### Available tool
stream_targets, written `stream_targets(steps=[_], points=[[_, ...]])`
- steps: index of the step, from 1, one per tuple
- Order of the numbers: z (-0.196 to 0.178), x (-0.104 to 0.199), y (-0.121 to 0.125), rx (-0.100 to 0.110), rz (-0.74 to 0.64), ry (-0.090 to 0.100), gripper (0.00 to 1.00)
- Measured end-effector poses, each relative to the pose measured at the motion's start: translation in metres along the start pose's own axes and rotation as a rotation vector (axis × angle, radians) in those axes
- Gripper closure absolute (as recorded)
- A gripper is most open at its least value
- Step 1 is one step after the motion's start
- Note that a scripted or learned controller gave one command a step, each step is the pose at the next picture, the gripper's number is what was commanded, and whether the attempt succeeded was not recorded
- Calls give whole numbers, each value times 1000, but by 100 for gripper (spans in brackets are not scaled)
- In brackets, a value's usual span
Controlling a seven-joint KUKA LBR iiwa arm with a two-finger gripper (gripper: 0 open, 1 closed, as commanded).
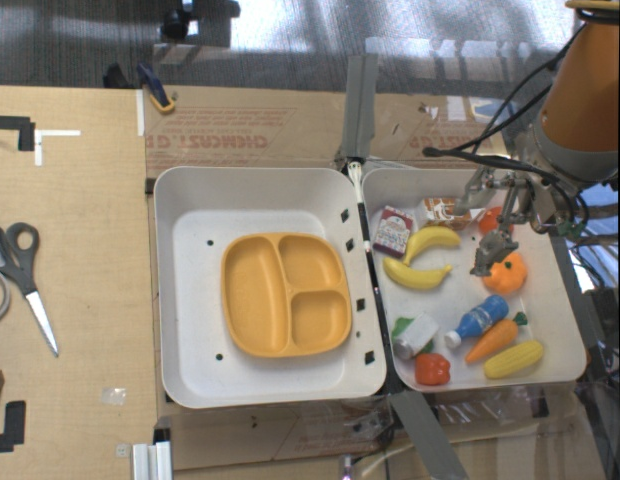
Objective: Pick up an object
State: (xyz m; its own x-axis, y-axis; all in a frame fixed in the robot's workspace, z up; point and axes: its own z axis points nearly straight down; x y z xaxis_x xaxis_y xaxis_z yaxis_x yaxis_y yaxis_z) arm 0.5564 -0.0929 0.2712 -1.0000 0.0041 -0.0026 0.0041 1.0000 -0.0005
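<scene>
Yellow divided plate (pixel 286 295) — white bin (pixel 180 268); blue bottle (pixel 479 321), orange carrot (pixel 492 339).

The right bin (pixel 568 298) is holding the objects: two yellow bananas (pixel 422 258) lying curved near its middle, an orange (pixel 506 273) sitting to their right, a blue bottle (pixel 480 321) and a carrot (pixel 493 339) lying slanted, corn (pixel 513 359) and a red pepper (pixel 433 369) resting at the front.
</scene>
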Motion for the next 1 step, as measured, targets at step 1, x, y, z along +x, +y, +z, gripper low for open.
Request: stream_targets(steps=[1], points=[[108, -70, -11, 0, 150, -1, 0]])
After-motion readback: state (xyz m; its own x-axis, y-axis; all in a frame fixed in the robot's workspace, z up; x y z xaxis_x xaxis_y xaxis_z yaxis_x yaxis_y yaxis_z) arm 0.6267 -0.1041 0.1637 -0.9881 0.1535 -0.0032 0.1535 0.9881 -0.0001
